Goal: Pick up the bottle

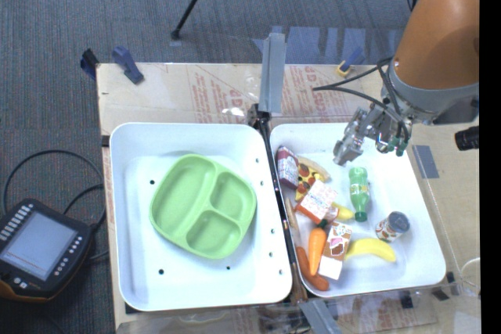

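Two bins: white, side by side on the table (196, 90); the left bin (125, 168) holds a green divided plate (205, 205), the right bin (427, 246) a heap of toy groceries.
Bottle: a small green bottle (358, 193) lies near the middle of the right bin, cap toward the far side, a pale label round its middle.
Arm: the gripper (368, 138) hangs over the far part of the right bin, just above and to the left of the bottle's cap, holding nothing.
Jaws: how they stand cannot be made out at this angle.
Neighbours: an orange-and-white carton (317, 203) lies just beside the bottle; a pizza slice (311, 167), a dark packet (287, 167), a carrot (315, 249), a banana (372, 249) and a small can (393, 226) lie near.
Risk: the round bottle could roll or slip out of a pinch that closes off its centre; a descent too far left could land on the carton instead.
Writing: red print on the cardboard sheet behind the bins is too faint to read; product labels are illegible.
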Robot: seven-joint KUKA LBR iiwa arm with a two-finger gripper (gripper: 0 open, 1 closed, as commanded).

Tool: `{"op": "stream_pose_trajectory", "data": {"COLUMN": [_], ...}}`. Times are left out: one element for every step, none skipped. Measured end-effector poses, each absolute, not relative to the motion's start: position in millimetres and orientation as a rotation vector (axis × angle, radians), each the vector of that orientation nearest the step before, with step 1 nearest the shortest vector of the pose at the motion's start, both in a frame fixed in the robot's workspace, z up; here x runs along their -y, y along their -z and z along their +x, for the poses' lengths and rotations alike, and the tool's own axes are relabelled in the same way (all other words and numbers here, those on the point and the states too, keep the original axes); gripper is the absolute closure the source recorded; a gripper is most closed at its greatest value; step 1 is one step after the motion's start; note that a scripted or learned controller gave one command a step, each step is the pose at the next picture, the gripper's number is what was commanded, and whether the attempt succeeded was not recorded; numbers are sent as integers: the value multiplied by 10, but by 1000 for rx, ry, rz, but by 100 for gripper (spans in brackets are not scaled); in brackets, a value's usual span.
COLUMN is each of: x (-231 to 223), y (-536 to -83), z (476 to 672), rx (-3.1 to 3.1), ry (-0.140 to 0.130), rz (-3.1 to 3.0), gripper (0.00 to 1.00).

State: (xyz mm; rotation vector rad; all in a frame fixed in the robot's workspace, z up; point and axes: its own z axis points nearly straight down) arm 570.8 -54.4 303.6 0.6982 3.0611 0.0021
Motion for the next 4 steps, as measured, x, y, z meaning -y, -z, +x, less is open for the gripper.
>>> {"op": "stream_pose_trajectory", "data": {"x": [712, 296, 545, 944], "y": [-1872, -2010, -1862, -1006], "z": [5077, 4795, 4752, 5213], "rx": [-3127, -3139, -3091, -3067], "ry": [-3, -2, -1, -4], "rz": [335, 198, 592, 641], "gripper": [100, 100, 100, 100]}}
